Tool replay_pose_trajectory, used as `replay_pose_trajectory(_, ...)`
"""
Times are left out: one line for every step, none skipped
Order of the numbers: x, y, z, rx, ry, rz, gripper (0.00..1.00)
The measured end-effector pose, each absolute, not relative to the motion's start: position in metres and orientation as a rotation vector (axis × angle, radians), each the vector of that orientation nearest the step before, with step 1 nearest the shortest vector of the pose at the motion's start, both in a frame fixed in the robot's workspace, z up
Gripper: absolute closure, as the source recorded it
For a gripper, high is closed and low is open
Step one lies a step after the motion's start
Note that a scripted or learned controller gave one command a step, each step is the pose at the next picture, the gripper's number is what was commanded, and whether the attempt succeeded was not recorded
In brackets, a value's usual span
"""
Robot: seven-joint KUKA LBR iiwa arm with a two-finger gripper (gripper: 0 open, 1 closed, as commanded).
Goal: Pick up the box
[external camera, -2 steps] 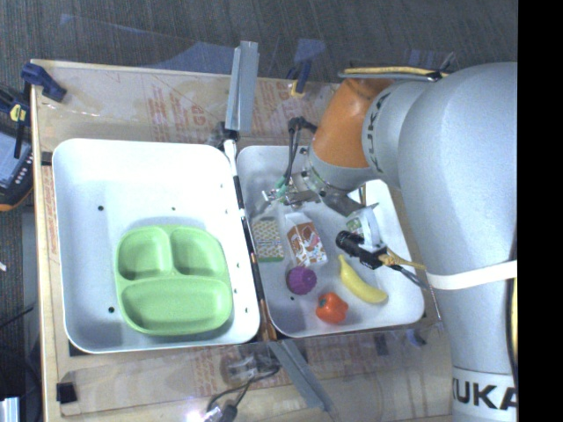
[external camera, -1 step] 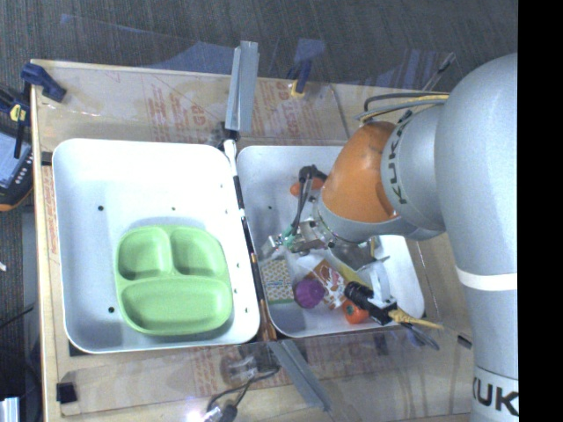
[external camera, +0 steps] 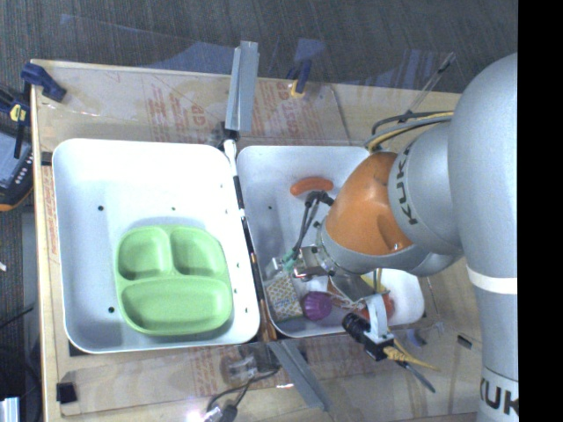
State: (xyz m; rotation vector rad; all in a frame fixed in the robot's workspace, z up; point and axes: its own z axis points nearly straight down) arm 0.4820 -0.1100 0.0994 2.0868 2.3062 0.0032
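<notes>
Box [external camera: 283, 295], patterned, lies at the right bin's [external camera: 264, 170] near-left corner beside a purple item [external camera: 317, 304], reachable from above. Gripper [external camera: 303, 266] hangs just over it; grip state cannot be told.

Two bins sit side by side on the tabletop [external camera: 132, 104], touching along their inner walls. Left bin [external camera: 79, 174]: a divided tray [external camera: 173, 280] lies in its near half, toward the inner wall. Right bin [external camera: 264, 174]: the arm [external camera: 396, 209] reaches in from the right and covers much of it. A sausage-shaped item [external camera: 311, 185] lies toward the far wall. At the near-left corner sits a patterned box [external camera: 282, 295] with a round item [external camera: 317, 305] just to its right (both beneath the tool [external camera: 303, 266]).
</notes>
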Motion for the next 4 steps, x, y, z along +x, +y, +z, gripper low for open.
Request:
replay_pose_trajectory(0.481, -0.108, 0.099, 2.163, 2.236, 0.004, 0.00)
replay_pose_trajectory(0.481, -0.106, 0.099, 2.176, 2.220, -0.001, 0.00)
replay_pose_trajectory(0.483, -0.106, 0.110, 2.165, 2.221, 0.003, 1.00)
replay_pose_trajectory(0.483, -0.104, 0.109, 2.162, 2.229, 0.003, 0.00)
